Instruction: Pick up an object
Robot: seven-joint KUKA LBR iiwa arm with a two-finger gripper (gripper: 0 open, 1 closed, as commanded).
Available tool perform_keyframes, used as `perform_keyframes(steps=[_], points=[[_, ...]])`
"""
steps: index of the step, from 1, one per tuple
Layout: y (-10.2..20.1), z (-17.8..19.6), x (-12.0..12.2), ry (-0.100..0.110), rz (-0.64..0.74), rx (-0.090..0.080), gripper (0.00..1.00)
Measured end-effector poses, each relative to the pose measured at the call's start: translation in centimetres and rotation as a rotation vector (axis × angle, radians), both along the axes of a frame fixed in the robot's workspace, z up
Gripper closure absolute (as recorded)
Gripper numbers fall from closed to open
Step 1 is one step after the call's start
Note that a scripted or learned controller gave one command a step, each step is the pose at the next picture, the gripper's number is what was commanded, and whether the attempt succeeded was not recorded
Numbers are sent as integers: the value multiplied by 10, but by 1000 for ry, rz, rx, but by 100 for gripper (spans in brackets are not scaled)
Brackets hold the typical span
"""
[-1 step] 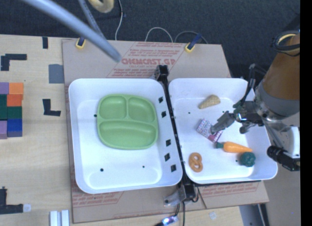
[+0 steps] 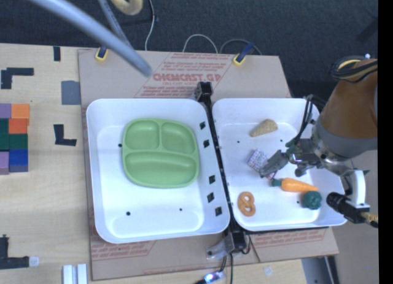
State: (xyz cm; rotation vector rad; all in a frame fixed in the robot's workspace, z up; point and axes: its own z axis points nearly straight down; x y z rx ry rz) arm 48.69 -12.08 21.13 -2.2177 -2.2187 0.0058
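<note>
The arm reaches in from the right of the frame and its gripper (image 2: 274,165) sits low over the right bin (image 2: 233,112), near the middle of it. That placement fits a pick attempt: the loose objects all lie in this bin, while the left bin (image 2: 98,154) carries only a green divided plate (image 2: 161,153), too wide and flat for an easy grasp.

Just left of the gripper, touching or nearly so, lies a small crumpled silvery-purple packet (image 2: 256,158), which looks like the likeliest target. An orange carrot (image 2: 297,185) lies just below and right of the gripper, with a dark green ball-like piece (image 2: 311,200) beside its tip. A tan wedge (image 2: 263,127) rests toward the upper part of the bin, and a pretzel (image 2: 247,203) lies near the lower left corner.

Whether the fingers are apart or together I cannot tell; the dark gripper parts blur into one shape, and nothing clearly sits between them. The wrist hides part of the bin's right wall. What the worktop (image 2: 43,215) holds at far left, some coloured blocks (image 2: 15,138), is cut by the frame edge
</note>
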Motion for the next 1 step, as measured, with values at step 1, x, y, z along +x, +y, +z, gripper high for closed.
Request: perform_keyframes(steps=[1], points=[[1,-44,-1,2,0,1,0]])
